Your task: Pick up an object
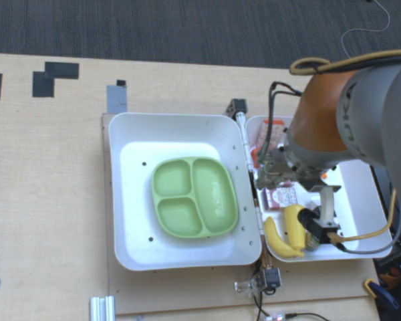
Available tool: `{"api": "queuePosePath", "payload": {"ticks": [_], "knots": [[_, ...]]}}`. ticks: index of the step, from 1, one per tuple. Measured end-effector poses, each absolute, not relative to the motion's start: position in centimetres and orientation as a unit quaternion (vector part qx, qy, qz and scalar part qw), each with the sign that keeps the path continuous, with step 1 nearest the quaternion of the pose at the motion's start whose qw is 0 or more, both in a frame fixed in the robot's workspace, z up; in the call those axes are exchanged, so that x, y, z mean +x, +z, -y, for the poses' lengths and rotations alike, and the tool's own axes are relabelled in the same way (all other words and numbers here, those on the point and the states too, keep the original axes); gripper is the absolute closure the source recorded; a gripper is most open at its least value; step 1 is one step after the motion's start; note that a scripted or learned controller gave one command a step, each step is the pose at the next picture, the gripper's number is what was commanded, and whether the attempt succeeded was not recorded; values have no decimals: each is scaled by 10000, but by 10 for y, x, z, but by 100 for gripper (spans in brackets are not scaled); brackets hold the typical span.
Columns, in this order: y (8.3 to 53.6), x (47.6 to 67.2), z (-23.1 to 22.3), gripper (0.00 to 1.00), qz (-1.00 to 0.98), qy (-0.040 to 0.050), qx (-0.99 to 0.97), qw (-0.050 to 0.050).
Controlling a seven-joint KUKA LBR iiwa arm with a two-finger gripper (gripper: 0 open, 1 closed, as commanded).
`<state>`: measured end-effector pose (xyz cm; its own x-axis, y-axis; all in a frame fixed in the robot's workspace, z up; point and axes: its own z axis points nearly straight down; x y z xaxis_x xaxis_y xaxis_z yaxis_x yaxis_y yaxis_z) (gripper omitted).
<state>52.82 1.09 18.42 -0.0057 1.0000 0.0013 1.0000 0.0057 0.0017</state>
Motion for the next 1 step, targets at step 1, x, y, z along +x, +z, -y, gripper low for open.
{"api": "queuePosePath", "payload": {"ticks": [1], "knots": [[254, 599, 10, 100, -7096, 14, 7046, 17]]}}
